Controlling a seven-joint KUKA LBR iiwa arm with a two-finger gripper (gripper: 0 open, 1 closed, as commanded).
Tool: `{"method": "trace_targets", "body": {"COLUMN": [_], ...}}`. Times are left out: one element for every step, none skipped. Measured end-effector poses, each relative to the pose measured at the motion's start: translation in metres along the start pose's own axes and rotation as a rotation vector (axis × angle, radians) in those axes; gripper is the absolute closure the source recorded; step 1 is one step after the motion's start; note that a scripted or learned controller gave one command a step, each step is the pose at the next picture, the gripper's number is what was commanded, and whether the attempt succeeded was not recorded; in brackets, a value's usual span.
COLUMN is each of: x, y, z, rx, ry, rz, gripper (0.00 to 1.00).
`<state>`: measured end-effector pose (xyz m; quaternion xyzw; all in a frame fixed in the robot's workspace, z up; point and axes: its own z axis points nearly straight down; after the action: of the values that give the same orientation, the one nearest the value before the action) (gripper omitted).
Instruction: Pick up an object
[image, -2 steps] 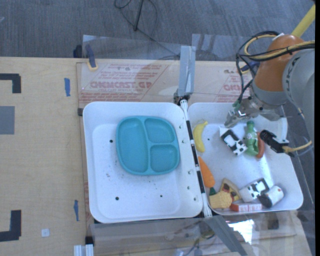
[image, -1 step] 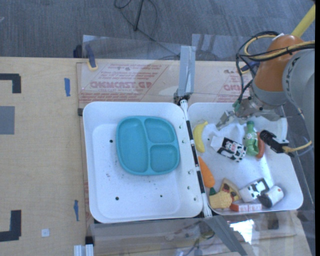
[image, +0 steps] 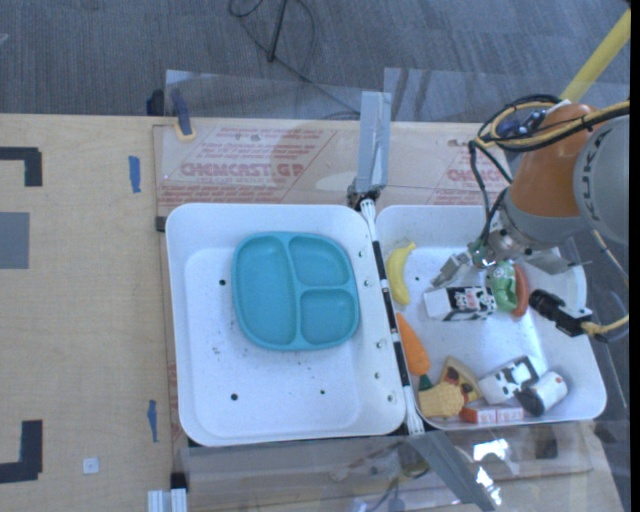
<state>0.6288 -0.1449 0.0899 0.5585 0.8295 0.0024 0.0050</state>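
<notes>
I see grey carpet floor (image: 120, 50) along the top w/ a black cable (image: 262, 25) lying on it. Light wood benchtop (image: 80, 300) on the left, w/ black corner marks (image: 25, 165), blue tape bits (image: 134, 173) and a grey square (image: 13, 240).

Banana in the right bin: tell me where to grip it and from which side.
Grip the banana across its narrow middle, coming straight down from above. It lies flat and curved beside the bin's left wall, so jaws should probably close across its width, clear of the carrot below.
</notes>
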Motion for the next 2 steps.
{"method": "trace_targets", "body": {"x": [0.019, 0.017], "y": [-0.058, -0.056], "z": [-0.002, -0.013], "rx": [-0.001, -0.008], "ry": [-0.001, -0.006], "rz": [-0.029, -0.027], "gripper": [0.0, 1.0]}}
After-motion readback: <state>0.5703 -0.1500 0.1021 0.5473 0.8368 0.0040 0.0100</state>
